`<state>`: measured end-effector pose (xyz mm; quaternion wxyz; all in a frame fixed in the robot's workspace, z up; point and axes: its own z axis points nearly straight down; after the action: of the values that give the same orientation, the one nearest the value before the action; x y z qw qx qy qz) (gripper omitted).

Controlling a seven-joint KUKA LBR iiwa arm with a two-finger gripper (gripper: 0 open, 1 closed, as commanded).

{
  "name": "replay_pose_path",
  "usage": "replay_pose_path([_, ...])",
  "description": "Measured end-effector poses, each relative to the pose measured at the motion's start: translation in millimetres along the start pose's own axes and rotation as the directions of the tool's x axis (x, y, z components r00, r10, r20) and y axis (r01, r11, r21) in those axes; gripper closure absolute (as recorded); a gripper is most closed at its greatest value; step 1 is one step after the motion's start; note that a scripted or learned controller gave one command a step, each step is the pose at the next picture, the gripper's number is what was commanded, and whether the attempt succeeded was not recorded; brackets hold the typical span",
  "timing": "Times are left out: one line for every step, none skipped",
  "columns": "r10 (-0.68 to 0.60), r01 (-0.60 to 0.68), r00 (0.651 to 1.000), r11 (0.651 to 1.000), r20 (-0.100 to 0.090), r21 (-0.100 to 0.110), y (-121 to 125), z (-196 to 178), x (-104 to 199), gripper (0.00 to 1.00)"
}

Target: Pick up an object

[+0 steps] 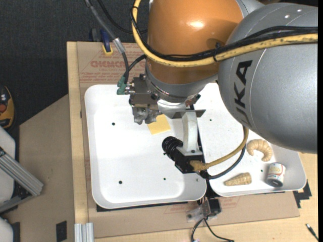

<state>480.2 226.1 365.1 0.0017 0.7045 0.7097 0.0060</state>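
We see the arm [262,74] reaching in from the right and bending down over the left bin [108,185], its big orange band [189,21] taking up the top middle of the view. Below the band the wrist ends in the gripper [144,114], a dark metal block low over the bin's upper middle. We cannot tell from here whether it is released or clenched, because the wrist hides most of it.

Just beside the gripper, to its lower right, lies a pale yellow flat piece [159,125], like a slice of cheese, resting on the bin floor. It is roughly square and lies turned like a diamond, so we cannot name a long axis. Its upper left edge comes right up to the gripper, but we cannot tell whether they touch.

A white bracket [190,132] and a black cable fitting [176,154] hang below the wrist, with a yellow cable [229,156] looping toward the right bin [298,178].

In the right bin we see a croissant [259,147], a cone [238,179] lying on its side with its tip pointing left, and a small can [275,174] on its side. All three are well apart from the gripper.

Both bins sit on the brown desk [78,135].
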Motion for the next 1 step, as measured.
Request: replay_pose_path([0.009,-0.009,1.000,1.000,0.010,0.019,15.0,65.2,-2.4,1.00])
